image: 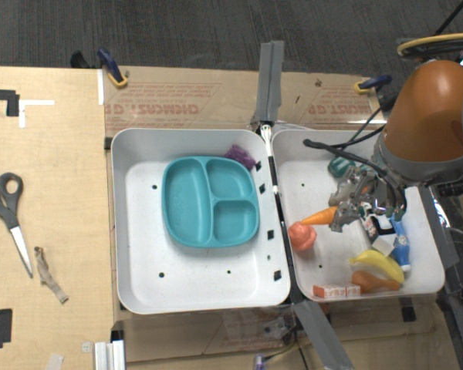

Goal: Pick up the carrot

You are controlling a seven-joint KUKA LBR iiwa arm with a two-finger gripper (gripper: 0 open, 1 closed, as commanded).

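- Camera view: a bench (46, 145) topped with pale wood board is seen from above at a slant, with dark grey carpet (177, 14) beyond its far edge.
- Two shallow white bins are set side by side on brown cardboard (185, 99), which is held at the far edge by blue clamps (112, 66).
- A teal divided plate (211, 201) is laid in the left bin (139, 284), and a small purple item (241, 156) is wedged against the far wall beside it.
- Scissors (9, 210) with grey handles are laid on the wood at the left, with a small strip of debris (49, 274) near them.
- The right bin (309, 268) is reached into by the grey arm, whose orange band (432, 106) bulks large at the right.
- The gripper (347, 206) is lowered at the bin's middle, and the carrot (318, 216) is seen lying with its thick end right at the fingertips and its tip pointing left.
- Whether the pincer is wide, narrow or closed on the carrot cannot be told, since cables and metal parts clutter that spot.
- A red-pink round fruit (302, 234) is placed just beside the carrot's tip.
- A banana (380, 264), an orange item (374, 282), a small red and white box (332, 290) and a blue and white tube (400, 245) are gathered near the front right corner.
- A teal object (338, 165) behind the gripper is partly hidden and hard to make out.
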